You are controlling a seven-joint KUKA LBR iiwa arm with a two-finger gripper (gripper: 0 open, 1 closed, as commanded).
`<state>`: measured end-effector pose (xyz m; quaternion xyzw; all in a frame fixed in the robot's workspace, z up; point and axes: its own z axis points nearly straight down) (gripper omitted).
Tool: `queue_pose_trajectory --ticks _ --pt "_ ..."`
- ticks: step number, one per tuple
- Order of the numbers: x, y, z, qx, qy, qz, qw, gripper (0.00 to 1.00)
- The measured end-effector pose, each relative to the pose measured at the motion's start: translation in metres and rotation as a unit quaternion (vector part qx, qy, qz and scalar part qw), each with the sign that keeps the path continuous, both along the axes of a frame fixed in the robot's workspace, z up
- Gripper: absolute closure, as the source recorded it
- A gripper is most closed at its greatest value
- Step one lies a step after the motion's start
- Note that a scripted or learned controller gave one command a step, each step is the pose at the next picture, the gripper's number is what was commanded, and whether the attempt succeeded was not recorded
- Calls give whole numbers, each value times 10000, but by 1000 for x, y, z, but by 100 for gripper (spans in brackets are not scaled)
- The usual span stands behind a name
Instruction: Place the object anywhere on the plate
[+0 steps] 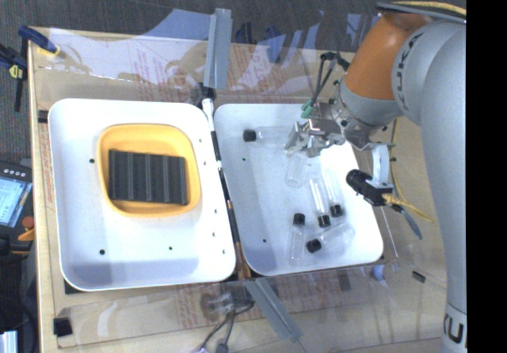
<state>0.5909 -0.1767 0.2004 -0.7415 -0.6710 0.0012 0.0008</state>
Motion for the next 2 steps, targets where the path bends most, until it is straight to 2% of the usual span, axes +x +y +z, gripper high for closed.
queue_pose_trajectory --ticks 1,2 --pt "46 51 40 4 -10 1416 9899 100" --pt "46 51 40 3 -11 1416 9899 0"
